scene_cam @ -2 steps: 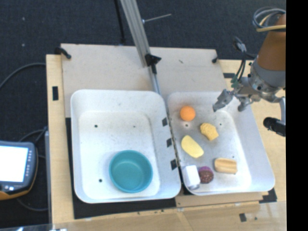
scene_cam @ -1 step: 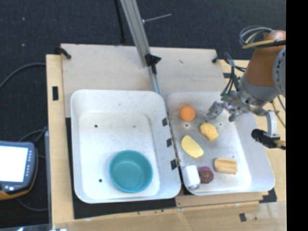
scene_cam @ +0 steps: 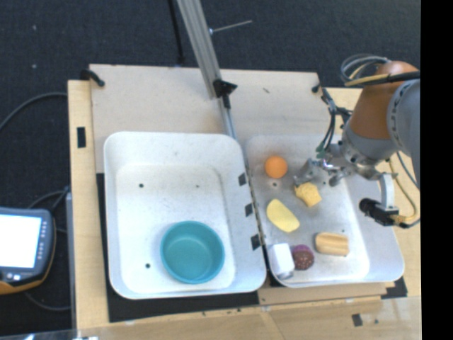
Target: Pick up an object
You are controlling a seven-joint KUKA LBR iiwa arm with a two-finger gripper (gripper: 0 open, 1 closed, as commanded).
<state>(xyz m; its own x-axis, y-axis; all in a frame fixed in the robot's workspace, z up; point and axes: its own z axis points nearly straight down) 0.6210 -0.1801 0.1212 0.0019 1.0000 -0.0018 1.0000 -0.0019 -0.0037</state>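
1. Your gripper point(scene_cam: 312, 178) hangs over the right bin point(scene_cam: 382, 261), just above a small yellow block point(scene_cam: 308, 195).
2. You cannot tell how its fingers stand.
3. No readable writing appears.

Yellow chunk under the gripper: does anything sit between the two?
Nothing visible does. The gripper hangs right over the small yellow chunk in the right bin; the orange ball and the yellow piece lie off to the side.

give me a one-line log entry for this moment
arm: over right bin | gripper: above yellow chunk, grasp unclear | left bin: teal bowl | task: not yet done
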